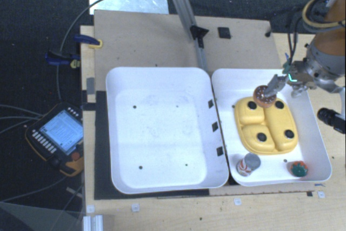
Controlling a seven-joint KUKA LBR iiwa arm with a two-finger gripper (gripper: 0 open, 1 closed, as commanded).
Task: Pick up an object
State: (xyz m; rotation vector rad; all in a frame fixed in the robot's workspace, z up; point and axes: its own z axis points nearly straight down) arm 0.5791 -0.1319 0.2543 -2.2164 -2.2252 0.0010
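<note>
No text, label, brand, number or sign can be read here. The handheld control unit (58,138) lying left of the bins has a lit bluish screen, but whatever is on it is too small and blurred to make out. The yellow toy (266,125) in the right bin (319,140) has dark round spots on its top, not letters or figures. The small black squares along the edge of the left bin (116,116) carry no legible marks.

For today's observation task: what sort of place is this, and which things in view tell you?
Probably a robotics lab: a robot arm reaches over two white bins, and a teach pendant lies on the floor.
</note>
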